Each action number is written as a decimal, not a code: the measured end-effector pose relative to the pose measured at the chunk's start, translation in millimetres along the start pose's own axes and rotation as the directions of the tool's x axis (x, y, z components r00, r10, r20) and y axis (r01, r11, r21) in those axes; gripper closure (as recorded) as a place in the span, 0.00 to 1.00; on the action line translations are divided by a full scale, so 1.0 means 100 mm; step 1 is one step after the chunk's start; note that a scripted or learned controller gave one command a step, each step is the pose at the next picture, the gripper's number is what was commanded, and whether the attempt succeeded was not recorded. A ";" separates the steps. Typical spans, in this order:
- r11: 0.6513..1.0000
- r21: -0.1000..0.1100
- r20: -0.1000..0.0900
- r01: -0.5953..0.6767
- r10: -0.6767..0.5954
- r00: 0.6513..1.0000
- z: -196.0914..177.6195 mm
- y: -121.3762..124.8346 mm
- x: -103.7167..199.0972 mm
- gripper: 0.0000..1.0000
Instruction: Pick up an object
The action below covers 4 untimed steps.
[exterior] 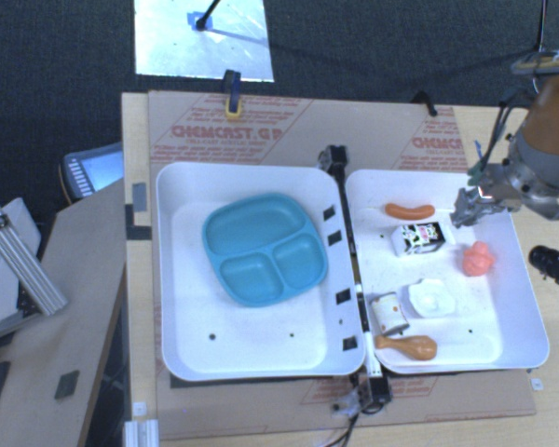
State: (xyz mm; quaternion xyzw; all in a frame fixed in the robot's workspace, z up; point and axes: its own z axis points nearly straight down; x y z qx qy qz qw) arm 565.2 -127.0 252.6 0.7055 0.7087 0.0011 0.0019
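The right bin [517,324] holds several small things. A toy hot dog [410,210] lies near its back, with a black and white carton [419,238] just in front of it. A pink lumpy toy [478,260] rests toward the right side. A white cup-like piece [429,298] sits near the front, a small brown and white block [388,313] to its left, and a tan drumstick [407,346] by the front wall. My gripper [468,208] hovers above the bin's back right part, right of the hot dog and behind the pink toy, with nothing seen in it.
The left bin [182,343] holds a blue divided plate [265,249]. A black divider with clips [345,250] runs between the bins. A yellow clamp [233,96] stands at the board's back edge.
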 end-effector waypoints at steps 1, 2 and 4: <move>1.000 0.001 -0.003 0.006 -0.006 1.000 -0.03 0.10 0.60 1.00; 1.000 0.001 -0.003 0.006 -0.006 1.000 0.00 0.22 1.22 1.00; 1.000 0.003 -0.002 0.004 -0.004 1.000 0.29 0.38 2.15 1.00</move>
